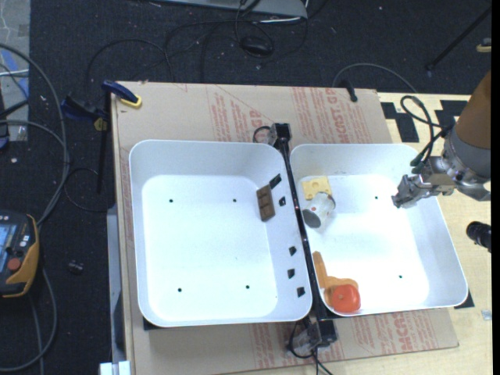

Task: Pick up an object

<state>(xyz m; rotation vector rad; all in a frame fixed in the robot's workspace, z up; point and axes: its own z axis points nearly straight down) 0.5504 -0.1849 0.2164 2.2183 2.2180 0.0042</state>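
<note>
My gripper [406, 193] hangs over the right side of the right bin [406, 244], near its right wall, with nothing seen between its fingers. A yellow cheese-like wedge [316, 187] lies at that bin's upper left, and a small grey and white cup-like object [316, 209] rests just below it. An orange object with a round red end [339, 289] sits in the bin's lower left corner. A brown chocolate-bar piece [266, 203] leans on the right wall of the left bin [203, 233]. All of these lie well to the left of the gripper.
The two bins sit on a cardboard sheet [234, 108]. A black divider strip [299, 233] with clips runs between them. Cables [258, 45] trail over the dark floor behind the bench, and a yellow and blue clamp [121, 94] holds the cardboard's upper left corner.
</note>
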